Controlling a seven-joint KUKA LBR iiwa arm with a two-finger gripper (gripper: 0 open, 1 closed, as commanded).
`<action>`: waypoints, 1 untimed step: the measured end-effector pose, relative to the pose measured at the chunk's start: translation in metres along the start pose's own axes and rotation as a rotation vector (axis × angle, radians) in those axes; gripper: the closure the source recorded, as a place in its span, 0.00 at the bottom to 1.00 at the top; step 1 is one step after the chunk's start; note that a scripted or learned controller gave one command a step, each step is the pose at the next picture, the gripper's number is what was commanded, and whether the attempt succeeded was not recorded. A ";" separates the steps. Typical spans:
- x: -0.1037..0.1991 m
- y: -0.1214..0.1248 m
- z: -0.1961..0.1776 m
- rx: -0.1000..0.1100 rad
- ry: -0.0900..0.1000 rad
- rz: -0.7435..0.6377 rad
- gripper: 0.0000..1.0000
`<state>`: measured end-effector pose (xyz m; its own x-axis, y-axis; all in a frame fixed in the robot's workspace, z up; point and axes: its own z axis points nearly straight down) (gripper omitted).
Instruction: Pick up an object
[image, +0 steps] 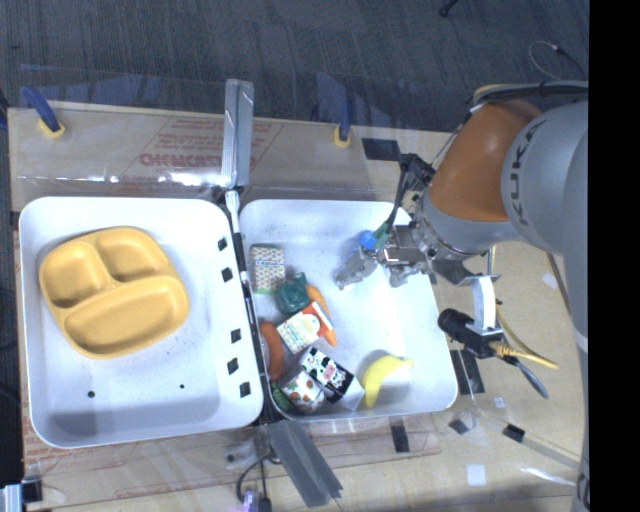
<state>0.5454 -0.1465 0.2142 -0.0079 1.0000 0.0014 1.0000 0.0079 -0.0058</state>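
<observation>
My gripper (375, 274) hangs over the upper middle of the right bin (420, 330), its grey fingers (350, 270) spread open with nothing between them. Left of and below it lies a cluster of objects: a patterned packet (267, 267), a dark green toy (293, 296), an orange carrot (319, 301), a white and orange carton (305, 328) and a black and white spotted item (327, 372). A yellow banana (383, 375) rests near the bin's front edge, below the gripper.
A yellow divided plate (110, 290) lies in the left bin (120, 410). A wall with black marks (235, 300) separates the two bins. The grey and orange arm (500, 180) reaches in from the right.
</observation>
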 end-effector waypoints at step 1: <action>0.052 0.055 0.117 -0.008 -0.003 0.038 0.00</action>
<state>0.5992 -0.0939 0.0968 0.0304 0.9995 -0.0016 0.9995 -0.0304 0.0018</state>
